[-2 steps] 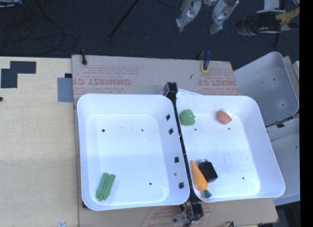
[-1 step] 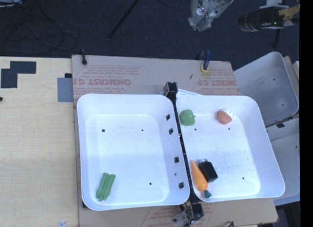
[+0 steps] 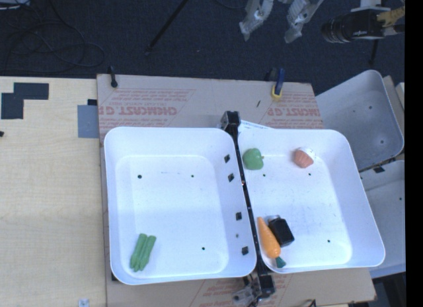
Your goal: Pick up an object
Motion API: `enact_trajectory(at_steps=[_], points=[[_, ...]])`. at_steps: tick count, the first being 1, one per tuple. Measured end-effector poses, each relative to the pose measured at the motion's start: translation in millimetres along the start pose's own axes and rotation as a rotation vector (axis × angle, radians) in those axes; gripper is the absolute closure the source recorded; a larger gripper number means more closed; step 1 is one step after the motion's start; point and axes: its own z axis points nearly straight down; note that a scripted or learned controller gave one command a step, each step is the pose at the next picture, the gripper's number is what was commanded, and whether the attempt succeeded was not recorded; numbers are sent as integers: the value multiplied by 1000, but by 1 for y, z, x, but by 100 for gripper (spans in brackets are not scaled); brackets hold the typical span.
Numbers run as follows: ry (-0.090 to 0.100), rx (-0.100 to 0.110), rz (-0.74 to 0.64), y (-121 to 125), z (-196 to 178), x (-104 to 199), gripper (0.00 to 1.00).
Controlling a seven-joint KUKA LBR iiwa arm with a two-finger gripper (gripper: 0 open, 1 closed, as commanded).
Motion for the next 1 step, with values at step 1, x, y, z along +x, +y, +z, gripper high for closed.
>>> enact_trajectory(at_steps=[1], points=[[-1,3,-7,0,-10,2,100]])
